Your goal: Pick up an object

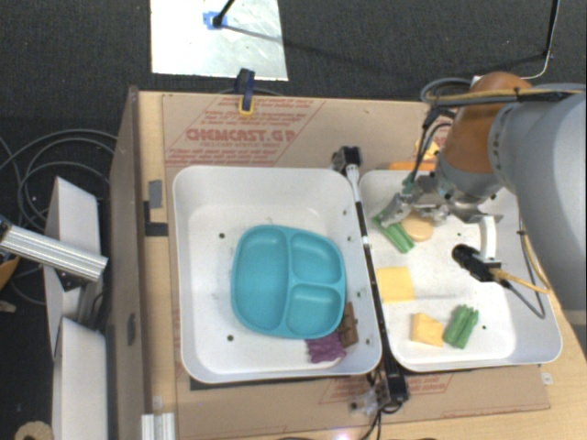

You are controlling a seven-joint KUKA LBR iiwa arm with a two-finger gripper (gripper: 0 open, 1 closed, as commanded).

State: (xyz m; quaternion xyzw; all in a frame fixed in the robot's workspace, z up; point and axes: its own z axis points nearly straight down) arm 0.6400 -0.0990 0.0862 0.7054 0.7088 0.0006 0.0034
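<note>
Left bin (197,273): I see it well to the left of the claw, holding a blue divided plate (287,280) with a purple piece (323,347) and a brown piece (349,328) tucked at the plate's lower right edge.
Divider: the two bins touch along a dark strip just left of the claw; I judge that rim is the thing to keep the fingers off.
Claw (410,211): it sits low in the right bin (537,337), at the upper left part. I cannot tell whether it is spread or pinched; the wrist hides that.
Nearest targets: a green block (398,236) lies just below and left of the claw, and a pale round piece (420,228) just below it, both touching or nearly so.
Farther targets: a yellow slab (396,284), a yellow wedge (426,329) and a second green piece (460,326) lie below the claw, well apart from it.
Advice: I would commit to the green block, straddle its narrow width, and lift straight up only once it is seated.
</note>
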